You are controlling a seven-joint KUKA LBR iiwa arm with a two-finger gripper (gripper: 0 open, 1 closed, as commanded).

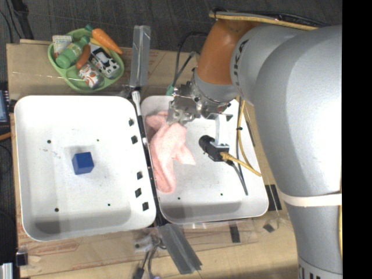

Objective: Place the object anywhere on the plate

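Observation:
A small blue cube (83,162) lies in the left bin (35,115), left of its middle. A crumpled pink cloth (167,150) stretches along the left side of the right bin (232,205). My gripper (178,116) hangs over the far end of the right bin, right at the upper end of the pink cloth, and it looks to be touching or just above it. The gripper's tip is hidden by its own metal body and the cloth. The blue cube is far to the gripper's left, across the wall between the bins.
A green bowl (65,76) with toy foods, a carrot among them, stands beyond the left bin. A black plug with a yellow cable (214,147) hangs from the arm over the right bin. The big grey arm (290,109) covers the right side.

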